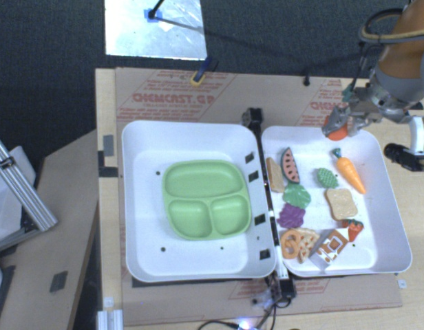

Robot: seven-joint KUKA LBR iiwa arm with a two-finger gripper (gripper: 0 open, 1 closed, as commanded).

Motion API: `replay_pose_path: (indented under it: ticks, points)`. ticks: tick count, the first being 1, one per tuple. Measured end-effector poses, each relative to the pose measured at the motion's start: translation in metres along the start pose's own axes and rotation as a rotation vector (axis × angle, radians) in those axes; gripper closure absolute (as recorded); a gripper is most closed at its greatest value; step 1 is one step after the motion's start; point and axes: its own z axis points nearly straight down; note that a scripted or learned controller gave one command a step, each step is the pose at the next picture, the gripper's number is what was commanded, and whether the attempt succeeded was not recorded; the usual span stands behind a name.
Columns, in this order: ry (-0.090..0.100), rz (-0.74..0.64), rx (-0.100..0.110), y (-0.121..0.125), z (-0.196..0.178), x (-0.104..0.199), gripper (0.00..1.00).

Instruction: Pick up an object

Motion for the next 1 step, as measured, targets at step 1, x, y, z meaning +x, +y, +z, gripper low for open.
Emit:
replay_pose_path:
  ticks: [1]
  points:
    - [0.002,-0.002,0.002,0.0023,-0.0105,0.054,1.0]
